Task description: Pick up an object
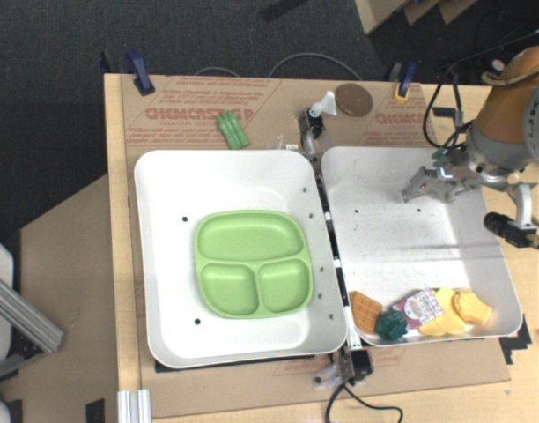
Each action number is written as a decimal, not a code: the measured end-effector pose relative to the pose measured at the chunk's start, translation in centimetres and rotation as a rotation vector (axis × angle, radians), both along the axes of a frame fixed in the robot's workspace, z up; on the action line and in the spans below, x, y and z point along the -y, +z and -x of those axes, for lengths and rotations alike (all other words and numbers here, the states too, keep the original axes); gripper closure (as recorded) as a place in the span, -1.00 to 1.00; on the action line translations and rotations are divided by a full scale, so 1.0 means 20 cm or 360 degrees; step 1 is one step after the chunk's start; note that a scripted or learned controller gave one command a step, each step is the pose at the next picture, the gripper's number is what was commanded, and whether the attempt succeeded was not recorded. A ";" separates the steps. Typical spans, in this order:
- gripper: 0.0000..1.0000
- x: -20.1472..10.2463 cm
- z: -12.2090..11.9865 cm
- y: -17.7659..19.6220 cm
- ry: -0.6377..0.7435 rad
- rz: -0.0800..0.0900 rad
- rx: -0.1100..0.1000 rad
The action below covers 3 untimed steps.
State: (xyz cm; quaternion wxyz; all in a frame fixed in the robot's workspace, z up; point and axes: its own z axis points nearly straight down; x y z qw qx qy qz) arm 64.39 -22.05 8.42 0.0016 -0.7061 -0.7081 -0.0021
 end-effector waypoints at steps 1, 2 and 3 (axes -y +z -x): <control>-1.00 -0.01 -0.10 -0.01 -0.0005 -0.0017 -0.0038; -1.00 -0.02 0.18 0.00 -0.0007 0.0005 -0.0009; -1.00 -0.02 -0.10 0.00 -0.0004 -0.0009 -0.0028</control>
